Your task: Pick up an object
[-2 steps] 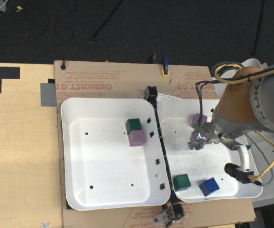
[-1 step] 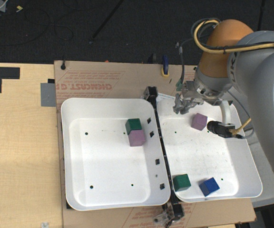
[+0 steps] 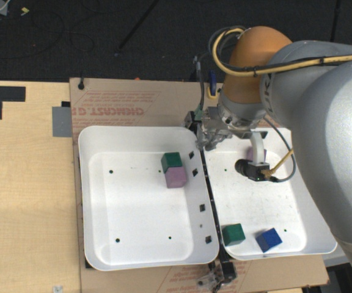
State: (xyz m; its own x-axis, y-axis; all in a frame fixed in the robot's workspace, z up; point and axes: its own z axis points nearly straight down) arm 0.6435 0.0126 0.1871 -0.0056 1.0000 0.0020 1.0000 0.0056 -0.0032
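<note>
Gripper (image 3: 208, 138) over the adjoining rims of the left bin (image 3: 133, 215) and right bin (image 3: 277, 207), at their far end; whether it is open or holds anything cannot be told. A green cube (image 3: 171, 159) with a purple cube (image 3: 176, 177) apparently touching it lies near the gripper, in the left bin. A second green cube (image 3: 233, 233) and a blue cube (image 3: 268, 239) lie well apart from it. Likely risks: a descent here strikes the rims, and a grasp at the paired cubes nudges both.
</note>
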